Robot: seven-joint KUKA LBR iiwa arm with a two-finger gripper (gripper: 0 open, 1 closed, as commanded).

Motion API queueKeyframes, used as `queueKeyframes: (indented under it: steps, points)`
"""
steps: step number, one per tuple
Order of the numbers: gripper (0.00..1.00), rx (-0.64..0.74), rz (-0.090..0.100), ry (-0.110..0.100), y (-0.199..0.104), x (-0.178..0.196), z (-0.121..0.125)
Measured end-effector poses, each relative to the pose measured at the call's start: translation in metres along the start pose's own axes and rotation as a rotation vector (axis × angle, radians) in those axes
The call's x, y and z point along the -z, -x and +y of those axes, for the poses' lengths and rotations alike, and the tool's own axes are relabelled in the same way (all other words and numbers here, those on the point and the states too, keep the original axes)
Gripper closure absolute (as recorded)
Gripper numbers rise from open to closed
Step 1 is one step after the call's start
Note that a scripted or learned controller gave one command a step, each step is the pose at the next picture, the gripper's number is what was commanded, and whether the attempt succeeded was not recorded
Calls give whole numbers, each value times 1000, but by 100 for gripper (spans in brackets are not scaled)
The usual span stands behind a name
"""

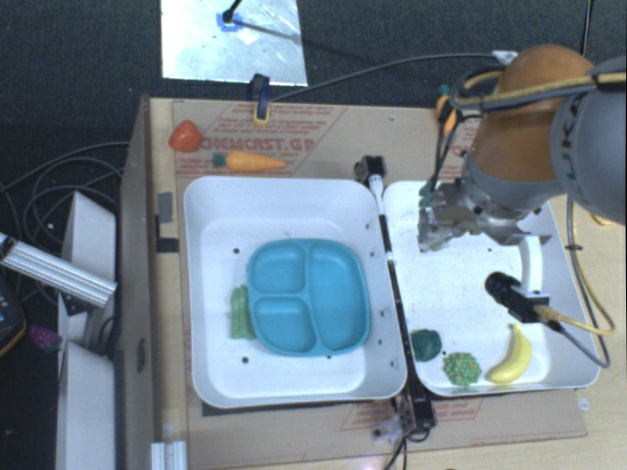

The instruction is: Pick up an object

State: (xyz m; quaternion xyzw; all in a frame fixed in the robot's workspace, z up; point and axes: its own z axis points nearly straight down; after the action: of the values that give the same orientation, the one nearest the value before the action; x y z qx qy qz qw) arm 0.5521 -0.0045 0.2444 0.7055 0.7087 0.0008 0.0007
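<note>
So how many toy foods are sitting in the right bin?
3, along its near edge: a dark green piece, a light green bumpy one, and a banana. The arm covers the bin's far part, so more may be hidden.

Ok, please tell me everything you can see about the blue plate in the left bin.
The blue plate is a light blue divided tray with rounded corners, apparently plastic. It has three compartments: two at the top, one wide one below. It lies flat, slightly turned, near the middle of the left bin. Nothing lies in its compartments. A green vegetable-like toy lies right against its left edge; whether they touch is unclear. The arm is over the other bin.
</note>
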Motion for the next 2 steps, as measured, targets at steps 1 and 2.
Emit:
queueKeyframes:
  steps: [1, 2]
  points:
    - [100, -3, -1, 0, 31, 11, 11]
    - [100, 0, 0, -1, -8, -8, 28]
